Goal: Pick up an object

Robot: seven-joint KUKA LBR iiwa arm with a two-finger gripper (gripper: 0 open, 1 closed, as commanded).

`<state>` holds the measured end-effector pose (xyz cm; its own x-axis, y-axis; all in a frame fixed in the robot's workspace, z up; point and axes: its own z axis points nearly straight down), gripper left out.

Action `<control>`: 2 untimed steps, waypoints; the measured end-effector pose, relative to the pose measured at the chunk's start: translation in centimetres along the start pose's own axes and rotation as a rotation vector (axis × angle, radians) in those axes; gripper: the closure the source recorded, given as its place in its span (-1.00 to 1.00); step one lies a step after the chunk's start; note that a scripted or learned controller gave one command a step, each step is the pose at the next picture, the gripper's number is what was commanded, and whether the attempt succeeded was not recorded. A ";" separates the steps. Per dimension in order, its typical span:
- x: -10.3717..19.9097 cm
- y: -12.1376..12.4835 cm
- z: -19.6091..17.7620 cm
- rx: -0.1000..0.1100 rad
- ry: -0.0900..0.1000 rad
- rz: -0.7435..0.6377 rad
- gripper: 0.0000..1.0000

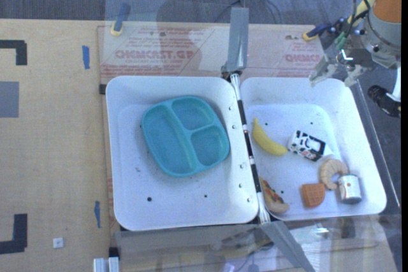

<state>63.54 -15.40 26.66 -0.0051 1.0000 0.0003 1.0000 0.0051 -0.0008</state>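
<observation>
Pale wood surface (51, 156) beside grey carpet; we see a smooth teal plate (185, 135) left of the claw (336, 73), spread, holding nothing.

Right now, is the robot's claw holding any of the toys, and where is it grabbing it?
No. The gripper hangs above the far right corner of the right bin, with nothing between its open fingers. The banana lies loose in the bin.

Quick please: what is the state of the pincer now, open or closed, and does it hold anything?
Pincer: open, holding nothing; it hangs above the far right corner of the right bin.
</observation>
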 end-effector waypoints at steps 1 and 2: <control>3.6 -2.2 13.9 -0.002 -0.001 -0.099 -1.00; -1.8 -5.8 17.3 -0.016 0.000 -0.190 -1.00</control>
<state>57.69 -17.23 9.32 -0.1935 0.9811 -0.0014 0.9810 0.1935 0.0151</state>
